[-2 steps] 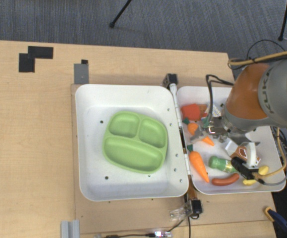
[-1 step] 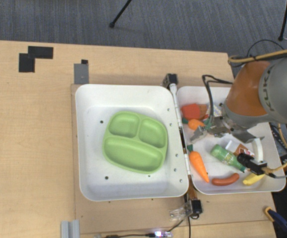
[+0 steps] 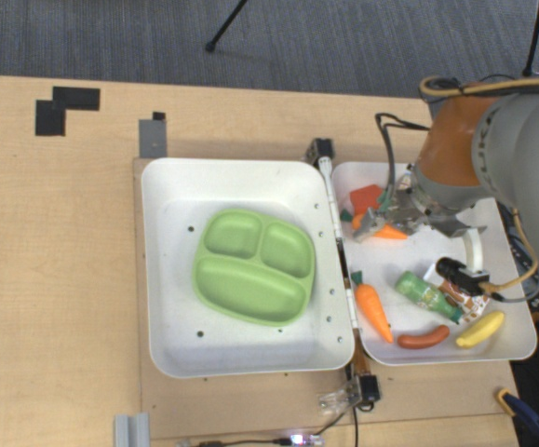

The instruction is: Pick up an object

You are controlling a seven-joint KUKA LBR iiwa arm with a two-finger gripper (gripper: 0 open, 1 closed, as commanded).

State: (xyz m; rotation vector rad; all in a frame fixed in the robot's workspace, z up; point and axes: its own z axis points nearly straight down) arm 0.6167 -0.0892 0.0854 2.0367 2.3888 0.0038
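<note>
My gripper [image 3: 378, 218] is low in the right bin [image 3: 520, 347], at its far left part. It hangs among a red piece [image 3: 366, 196], a small green piece [image 3: 347, 216] and an orange piece [image 3: 392, 234], and the wrist hides part of them. Whether it touches any of them I cannot tell. Nearer the front lie a carrot [image 3: 373, 311], a green bottle [image 3: 425, 295], a red sausage [image 3: 424, 340] and a yellow banana [image 3: 480, 330].
The left bin [image 3: 171, 343] holds a green divided plate [image 3: 253, 266]. The wall between the two bins runs just left of the gripper. The grey arm with its orange band [image 3: 455, 142] covers the right bin's far right corner.
</note>
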